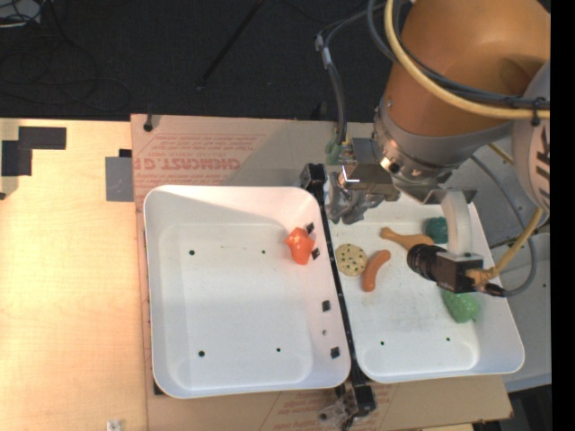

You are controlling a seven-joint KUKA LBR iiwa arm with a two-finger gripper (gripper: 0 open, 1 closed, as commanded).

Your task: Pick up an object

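A sheet of brown cardboard with red print shows nearest, under two shallow white plastic bins that sit side by side on the pale plywood bench. Both bins are smooth, with rounded corners and small dark holes in the floor.

The left bin holds one thing: a small, lumpy orange-red piece, close against its right wall toward the far side.

The right bin holds five things, all in its far half:
- One flat, round, tan disc speckled with dark dots lies near the left wall.
- One smooth orange sausage shape lies just right of the disc. Its long axis slants from near-left to far-right.
- One slim tan piece lies farther back, its long axis running roughly left to right, with the thicker end on the right.
- One teal lump lies just right of the tan piece.
- One paler green, knobbly lump lies nearer, by the right wall.

The pincer, dark grey metal, hangs over the far left corner of the right bin, just beyond the disc. Whether it is spread or pressed together I cannot tell. Above it rises the arm's broad orange band.
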